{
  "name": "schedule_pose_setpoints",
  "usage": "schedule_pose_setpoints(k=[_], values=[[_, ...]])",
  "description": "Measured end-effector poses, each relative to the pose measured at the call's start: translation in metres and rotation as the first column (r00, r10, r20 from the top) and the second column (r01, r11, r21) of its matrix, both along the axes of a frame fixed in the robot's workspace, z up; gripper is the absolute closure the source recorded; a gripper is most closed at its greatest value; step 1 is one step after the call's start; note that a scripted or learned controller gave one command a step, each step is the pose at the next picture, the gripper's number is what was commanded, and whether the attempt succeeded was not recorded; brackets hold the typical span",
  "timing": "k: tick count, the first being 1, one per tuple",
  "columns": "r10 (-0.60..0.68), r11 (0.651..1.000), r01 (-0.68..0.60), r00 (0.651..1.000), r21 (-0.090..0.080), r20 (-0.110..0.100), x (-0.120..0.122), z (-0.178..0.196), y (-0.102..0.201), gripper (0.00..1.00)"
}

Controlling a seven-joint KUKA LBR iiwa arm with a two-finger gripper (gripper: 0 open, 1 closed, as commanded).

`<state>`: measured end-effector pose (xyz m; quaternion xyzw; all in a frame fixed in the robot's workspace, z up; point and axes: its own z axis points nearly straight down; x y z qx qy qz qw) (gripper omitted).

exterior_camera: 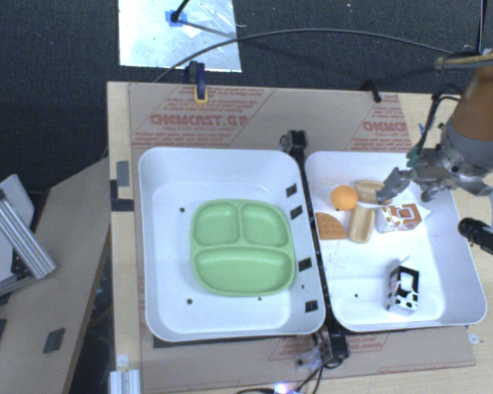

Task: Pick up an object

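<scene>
My gripper (411, 189) hangs over the back of the right bin (460, 302), its two grey fingers spread apart with nothing between them. Just below it lies a white and orange carton (401, 217). Left of the carton are an orange ball (343, 197), a tan roll (361, 223), another tan piece (367, 190) and a brown wedge (330, 227). A black and white carton (404, 290) stands near the bin's front.
The left bin (168, 220) holds a green divided plate (242, 247). A black hinge strip (306, 228) runs between the bins. The arm's body (481, 130) covers the right bin's back right corner. A black part (485, 235) juts over its right rim.
</scene>
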<state>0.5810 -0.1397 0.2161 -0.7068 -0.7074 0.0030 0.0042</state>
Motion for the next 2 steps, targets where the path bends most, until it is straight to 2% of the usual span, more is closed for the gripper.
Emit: schedule_pose_setpoints(k=[1,2], values=[[0.002,1.000,-0.002,1.000,-0.002,0.011,0.003,0.006,0.000,0.00],[0.002,1.000,-0.002,1.000,-0.001,0.008,0.012,-0.051,0.002,0.00]])
